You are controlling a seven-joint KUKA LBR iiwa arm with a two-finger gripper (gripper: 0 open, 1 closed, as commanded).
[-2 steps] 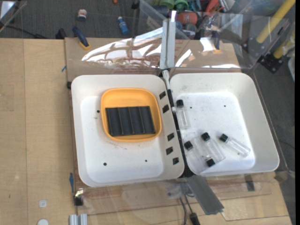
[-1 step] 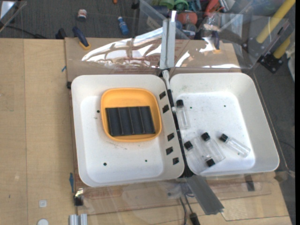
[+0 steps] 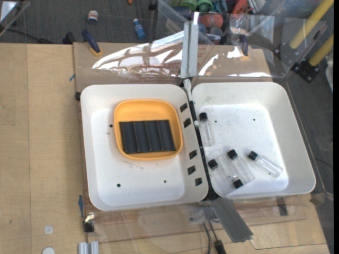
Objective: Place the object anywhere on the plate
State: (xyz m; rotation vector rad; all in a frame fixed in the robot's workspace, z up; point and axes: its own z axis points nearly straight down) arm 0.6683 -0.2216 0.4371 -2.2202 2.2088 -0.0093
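Note:
An orange plate [image 3: 123,111] sits in the left white bin [image 3: 100,184]. A black ribbed rectangular object [image 3: 147,136] lies flat across the middle of the plate. In the right white bin [image 3: 296,157] lie several clear vials with black caps: one [image 3: 205,128] near the divider, one [image 3: 265,163] toward the right, and a cluster [image 3: 233,169] at the bin's lower middle.
A row of small black tabs [image 3: 190,142] runs along the divider between the bins. A clear tub of colourful toys [image 3: 222,4] stands behind the bins. A metal upright [image 3: 189,46] rises at the divider's far end. Wooden bench [image 3: 37,142] spreads to the left.

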